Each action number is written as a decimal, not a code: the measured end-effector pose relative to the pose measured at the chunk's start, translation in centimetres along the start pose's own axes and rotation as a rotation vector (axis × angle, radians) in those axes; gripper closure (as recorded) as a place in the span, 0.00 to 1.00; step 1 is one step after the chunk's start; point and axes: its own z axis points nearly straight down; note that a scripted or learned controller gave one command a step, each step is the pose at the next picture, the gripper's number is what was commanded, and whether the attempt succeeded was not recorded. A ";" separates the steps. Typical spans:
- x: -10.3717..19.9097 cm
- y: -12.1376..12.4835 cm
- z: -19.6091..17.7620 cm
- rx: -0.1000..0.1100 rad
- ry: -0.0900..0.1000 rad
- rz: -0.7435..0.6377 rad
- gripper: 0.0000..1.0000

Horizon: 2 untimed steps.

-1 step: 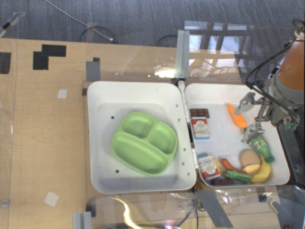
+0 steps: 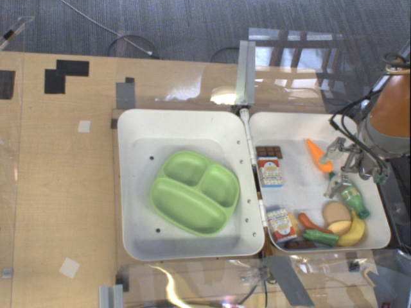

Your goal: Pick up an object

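— While the arm (image 2: 392,111) reaches in from the right, what lies biggest on the bench?

— Two white bins. The left bin (image 2: 128,172) sits well to the left of the gripper (image 2: 345,169) and holds a green divided plate (image 2: 194,191). The right bin (image 2: 295,172) lies under the gripper.

— Is the gripper clamped on anything?

— I cannot tell how its fingers stand; metal parts and cables blur together there. Nothing shows plainly held.

— So where are the things to pick?

— All in the right bin. A banana (image 2: 353,231) curves along the near corner, below the gripper, touching a tan egg-shaped piece (image 2: 336,212). A green bottle (image 2: 353,201) lies just beneath the gripper's lower end. An orange carrot (image 2: 316,154) lies just to its left, tilted. Well apart to the left lie a small carton (image 2: 270,172) and a chocolate bar (image 2: 269,152) above it. Down-left are a second carton (image 2: 280,223), a green vegetable (image 2: 320,236) and a red piece (image 2: 307,221).
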 end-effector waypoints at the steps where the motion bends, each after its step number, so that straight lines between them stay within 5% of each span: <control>1: -4.0 3.4 5.5 0.001 -0.020 0.068 0.00; 2: -4.4 3.5 4.0 0.000 -0.031 0.061 1.00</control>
